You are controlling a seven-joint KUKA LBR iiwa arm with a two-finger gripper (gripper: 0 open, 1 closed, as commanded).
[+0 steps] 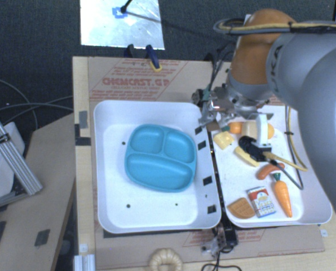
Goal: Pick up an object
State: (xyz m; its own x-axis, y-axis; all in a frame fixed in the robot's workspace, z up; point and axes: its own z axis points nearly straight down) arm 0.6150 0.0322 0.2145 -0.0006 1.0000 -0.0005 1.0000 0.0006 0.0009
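Note:
My gripper (215, 116) hangs over the back left corner of the right bin (314, 210), close to the divider between the two bins. Nothing shows held in it. Just in front of it lie a yellow wedge (221, 140) and a small orange piece (235, 128). Further forward in the same bin are a pale banana (246, 157), a reddish sausage (268, 170), a carrot (283, 197), a red and white box (260, 201) and a brown bread slice (241, 209). The arm hides the back of this bin.
The left bin (109, 208) holds a blue divided plate (159, 157) in its middle. Black clips run along the wall between the bins. A cardboard sheet (134, 81) lies under the bins, with a blue clamp (152, 57) at its far edge.

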